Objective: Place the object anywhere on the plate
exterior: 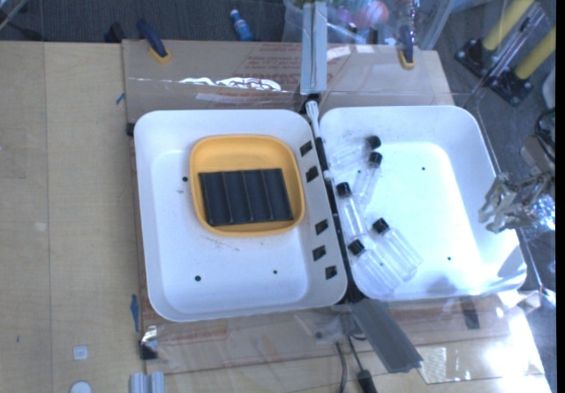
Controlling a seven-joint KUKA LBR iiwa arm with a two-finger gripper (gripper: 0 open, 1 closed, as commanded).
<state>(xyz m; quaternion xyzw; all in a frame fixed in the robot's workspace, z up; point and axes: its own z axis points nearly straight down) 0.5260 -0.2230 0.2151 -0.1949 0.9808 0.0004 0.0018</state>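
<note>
Camera view: tool sits over the right bin's far edge; grip state cannot be determined. Clear vials with black caps lie well away toward the plate. Judged light, stiff, slippery, breakable; grasp mid-body.

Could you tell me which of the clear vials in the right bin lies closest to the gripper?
The vial lowest in the right bin, its black cap pointing up-left, lies closest to the gripper; the others cluster along the bin's left side.
</note>
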